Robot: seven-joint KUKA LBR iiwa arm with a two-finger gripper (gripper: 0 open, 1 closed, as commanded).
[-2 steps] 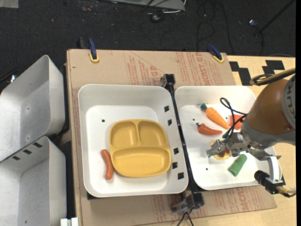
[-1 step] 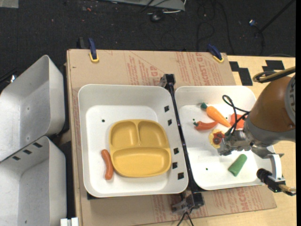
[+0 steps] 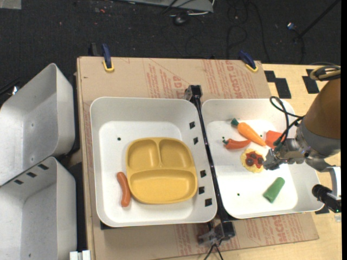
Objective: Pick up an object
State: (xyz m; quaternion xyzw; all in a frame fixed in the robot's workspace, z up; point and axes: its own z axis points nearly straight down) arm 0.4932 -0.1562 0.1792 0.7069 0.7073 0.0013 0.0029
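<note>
Just beside the gripper (image 3: 269, 162) lies the pizza slice (image 3: 252, 160).

Smooth white plastic bins (image 3: 103, 161), matt yellow plastic tray (image 3: 161, 170), brown cardboard sheet (image 3: 162, 77) printed red, glossy plastic carrot (image 3: 252, 133)

My arm (image 3: 325, 118) comes in from the right edge of the picture, with its broad orange band sitting above the grey wrist. The wrist angles down and to the left, ending in my dark gripper (image 3: 271, 160), which points downward, low over the right-hand side of the bench.
</note>
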